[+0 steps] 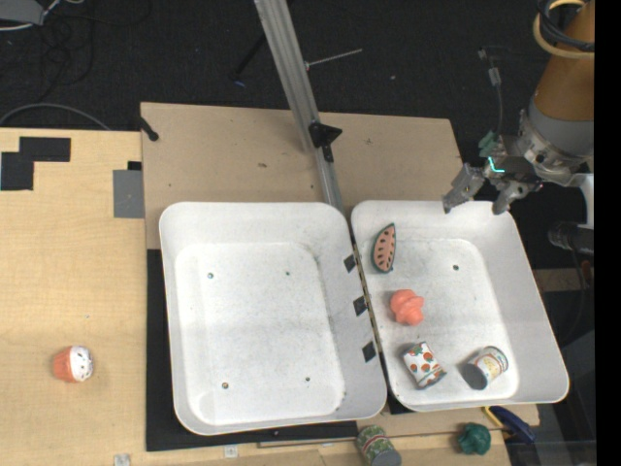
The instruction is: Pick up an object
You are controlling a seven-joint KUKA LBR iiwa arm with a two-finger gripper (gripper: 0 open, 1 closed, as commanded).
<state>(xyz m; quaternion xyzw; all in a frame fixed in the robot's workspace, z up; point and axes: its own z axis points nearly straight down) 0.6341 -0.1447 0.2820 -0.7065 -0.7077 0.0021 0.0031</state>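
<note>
I am hovering my tool [482,194] over the far corner of the right bin [529,289], fingers spread and pinching nothing, well apart from any object. Candidates are lying inside that bin: watermelon slice [384,248], pink lump [408,306], patterned cup [422,365], small can [484,367].

No text or label can be read.

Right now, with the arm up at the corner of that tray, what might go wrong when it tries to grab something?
The gripper hangs open over the right bin's far rim, so it might clip that rim going down. The small can lies on its side and may roll away. The spotted carton sits close beside it, so the fingers could nudge both.
</note>
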